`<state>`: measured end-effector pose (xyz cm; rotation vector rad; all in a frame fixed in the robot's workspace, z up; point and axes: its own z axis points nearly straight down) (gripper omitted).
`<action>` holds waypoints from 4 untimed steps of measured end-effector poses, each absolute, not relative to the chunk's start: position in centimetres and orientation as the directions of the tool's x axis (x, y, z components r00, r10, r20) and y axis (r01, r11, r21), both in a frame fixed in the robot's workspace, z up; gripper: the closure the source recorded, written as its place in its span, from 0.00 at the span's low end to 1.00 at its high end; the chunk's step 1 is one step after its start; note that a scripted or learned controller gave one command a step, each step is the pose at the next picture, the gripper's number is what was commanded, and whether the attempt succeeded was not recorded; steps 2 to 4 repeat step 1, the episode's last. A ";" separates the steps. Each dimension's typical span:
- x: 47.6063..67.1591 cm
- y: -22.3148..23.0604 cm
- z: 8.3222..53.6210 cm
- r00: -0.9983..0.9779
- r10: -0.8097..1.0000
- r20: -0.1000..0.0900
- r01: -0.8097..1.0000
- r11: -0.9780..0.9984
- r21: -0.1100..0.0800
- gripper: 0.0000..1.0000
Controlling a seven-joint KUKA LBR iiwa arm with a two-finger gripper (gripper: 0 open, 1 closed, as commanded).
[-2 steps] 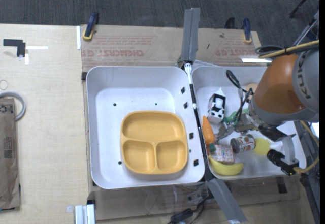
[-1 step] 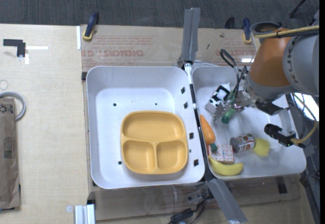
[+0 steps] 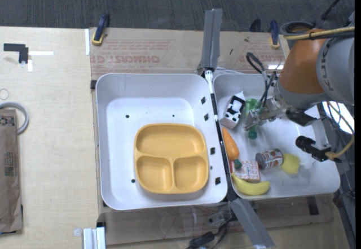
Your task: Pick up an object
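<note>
Camera view shows a green object [image 3: 251, 105] in the right bin [image 3: 316, 183], right at the gripper [image 3: 252, 122], whether grasped I cannot tell. Left of it lies a black-and-white box [image 3: 233, 111]; nearer the front, a carrot [image 3: 230, 145], can [image 3: 269, 159], lemon [image 3: 290, 164] and banana [image 3: 251, 186]. A yellow tray [image 3: 171, 158] sits in the left bin [image 3: 113, 129].

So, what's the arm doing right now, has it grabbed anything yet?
Gripper low in the right white bin, beside a small green object; grasp unclear. Orange carrot, yellow banana, red-labelled can lie untouched nearby.
</note>
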<state>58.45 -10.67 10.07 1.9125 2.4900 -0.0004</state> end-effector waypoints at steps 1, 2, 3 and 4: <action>63.9 -8.3 19.2 -0.163 0.987 -0.002 0.987 0.163 0.000 1.00; 63.9 -8.3 19.2 -0.163 0.987 -0.002 0.987 0.163 0.000 1.00; 63.9 -8.3 19.2 -0.163 0.987 -0.002 0.987 0.163 0.000 1.00; 63.9 -8.3 19.2 -0.163 0.987 -0.002 0.987 0.163 0.000 1.00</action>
